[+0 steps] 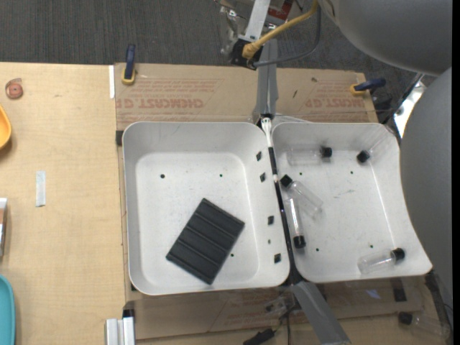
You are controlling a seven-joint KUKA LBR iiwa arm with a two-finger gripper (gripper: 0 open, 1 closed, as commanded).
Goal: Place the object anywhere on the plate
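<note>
Hanging past the bench's far edge, the tool [248, 29] is sitting well clear of both bins, probably parked so the camera is getting an open look. Apart or together, cannot tell. Clear black-capped vials are lying loose in the right bin [345, 210], with one vial [303, 197] resting near its left wall, likely the easiest pick. The black ribbed plate [206, 240] is lying flat and skewed in the left bin [180, 157], toward its near edge, waiting as the drop target.

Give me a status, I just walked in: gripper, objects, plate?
Arm parked top right, off the bins. Black ridged plate flat in left bin. Clear vials loose in right bin. Plate unobstructed.
</note>
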